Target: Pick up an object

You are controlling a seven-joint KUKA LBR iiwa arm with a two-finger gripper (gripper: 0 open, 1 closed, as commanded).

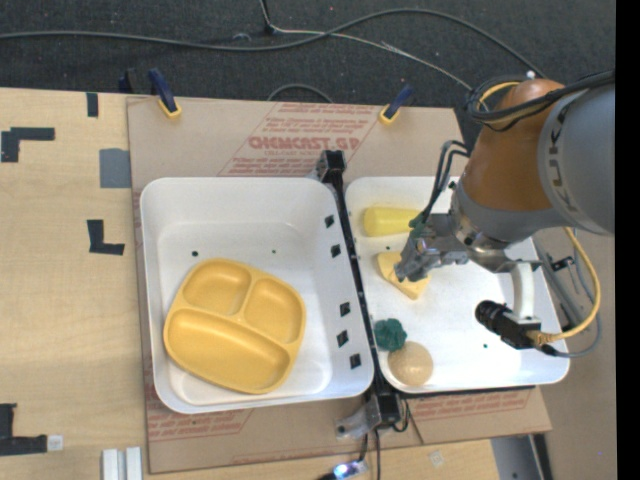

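Under my two bins lies a brown cardboard sheet (300, 138) with red print at twelve o'clock, upside down to the camera; its largest line looks like "CHEMCAST", and the smaller lines are too fine to read. Dark letters on my grey arm casing (590, 168), at three o'clock, look like "KU".

Floor: dark grey carpet (120, 8), thin cables (330, 28) trailing across it.
Bench: pale wooden top (50, 298) with black tape marks (100, 238).
Cover: brown printed cardboard sheet (290, 138), 2 blue-and-yellow clamps (163, 93).
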